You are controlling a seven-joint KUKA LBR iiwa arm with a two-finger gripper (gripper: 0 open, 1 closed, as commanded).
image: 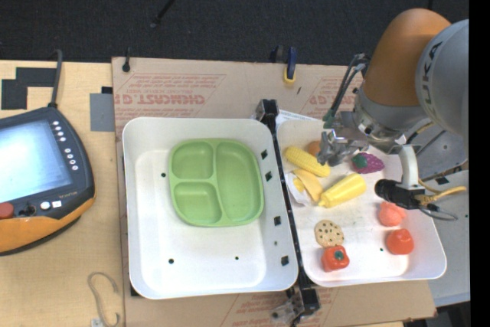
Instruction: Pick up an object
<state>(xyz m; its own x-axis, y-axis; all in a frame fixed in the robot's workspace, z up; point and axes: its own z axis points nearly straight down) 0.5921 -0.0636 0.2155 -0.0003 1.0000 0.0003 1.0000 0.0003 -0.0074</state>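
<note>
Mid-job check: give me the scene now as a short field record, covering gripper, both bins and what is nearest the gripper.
gripper: low over the right bin's upper part; finger state unclear
left bin: holds a green divided plate
right bin: corn cob, yellow piece, purple item, cookie, red pepper, two red-orange fruits
nearest to gripper: corn cob, just beside it
held: nothing visibly

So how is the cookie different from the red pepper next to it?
The cookie is tan with dark spots; the red pepper is red with a green top. The cookie looks flat and round; the pepper looks chunky. The cookie lies farther from the near rim of the right bin than the pepper. Both lie in that bin, side by side.
</note>
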